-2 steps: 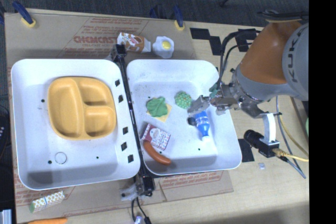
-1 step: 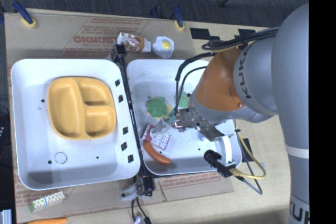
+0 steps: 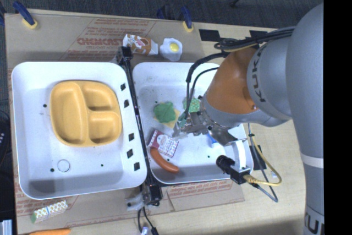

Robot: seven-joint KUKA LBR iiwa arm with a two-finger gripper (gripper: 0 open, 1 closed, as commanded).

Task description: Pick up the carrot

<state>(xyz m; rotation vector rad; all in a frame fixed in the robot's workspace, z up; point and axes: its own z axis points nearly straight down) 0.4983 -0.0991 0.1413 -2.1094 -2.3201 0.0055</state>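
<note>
Tool [image 3: 184,125] low in right bin [image 3: 144,80], beside broccoli [image 3: 164,112]; finger state cannot be told; carrot [image 3: 50,231] lies on surface [image 3: 275,195] at lower-left edge, well apart.

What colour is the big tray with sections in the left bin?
Yellow: the tray, seen in the camera view.

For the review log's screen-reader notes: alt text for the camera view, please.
A grey and orange robot arm reaches into the right bin, its claw near a green toy, a small red-and-white packet and a sausage. The left bin holds a yellow divided tray.
</note>
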